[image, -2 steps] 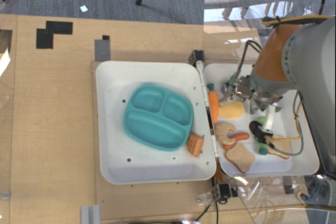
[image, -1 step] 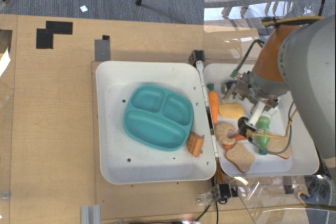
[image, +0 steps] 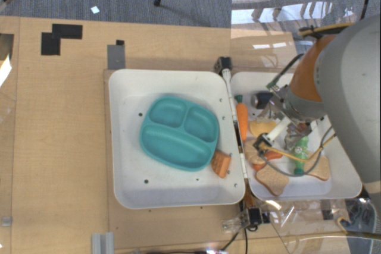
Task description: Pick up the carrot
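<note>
Carrot (image: 241, 118) lay lengthwise at nine o'clock in right bin (image: 345, 187), against its wall. Gripper (image: 280, 134) hung beside it, among clutter; grip state possibly empty, indeterminable.

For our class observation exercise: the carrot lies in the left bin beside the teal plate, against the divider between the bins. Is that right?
Not quite. The carrot lies in the right bin, along its left wall against the divider, as the camera view shows. The teal plate sits in the left bin, apart from the carrot.
</note>
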Controlling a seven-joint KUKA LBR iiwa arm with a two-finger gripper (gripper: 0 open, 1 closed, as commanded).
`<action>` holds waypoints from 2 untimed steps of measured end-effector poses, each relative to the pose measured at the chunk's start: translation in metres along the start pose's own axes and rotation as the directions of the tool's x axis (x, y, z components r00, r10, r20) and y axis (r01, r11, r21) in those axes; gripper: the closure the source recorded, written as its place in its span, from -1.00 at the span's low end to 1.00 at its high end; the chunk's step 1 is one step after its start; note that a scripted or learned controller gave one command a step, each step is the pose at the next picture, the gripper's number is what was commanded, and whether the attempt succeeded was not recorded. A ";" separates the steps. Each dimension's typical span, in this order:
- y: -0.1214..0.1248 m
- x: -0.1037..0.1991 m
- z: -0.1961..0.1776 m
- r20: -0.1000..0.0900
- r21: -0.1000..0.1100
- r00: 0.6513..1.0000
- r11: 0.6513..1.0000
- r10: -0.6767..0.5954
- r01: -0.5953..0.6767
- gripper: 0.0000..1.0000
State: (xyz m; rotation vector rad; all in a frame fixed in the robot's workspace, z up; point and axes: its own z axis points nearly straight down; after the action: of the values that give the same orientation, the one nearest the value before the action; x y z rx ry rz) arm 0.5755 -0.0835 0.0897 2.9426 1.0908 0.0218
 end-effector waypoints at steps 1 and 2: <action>-0.084 -0.022 -0.098 0.006 0.007 0.982 0.982 0.188 -0.188 -1.00; -0.064 0.065 -0.094 0.012 0.007 0.934 0.934 0.357 -0.357 -1.00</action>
State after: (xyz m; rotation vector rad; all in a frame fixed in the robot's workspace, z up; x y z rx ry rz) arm 0.5814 0.0075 0.1843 3.0991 0.5398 0.0015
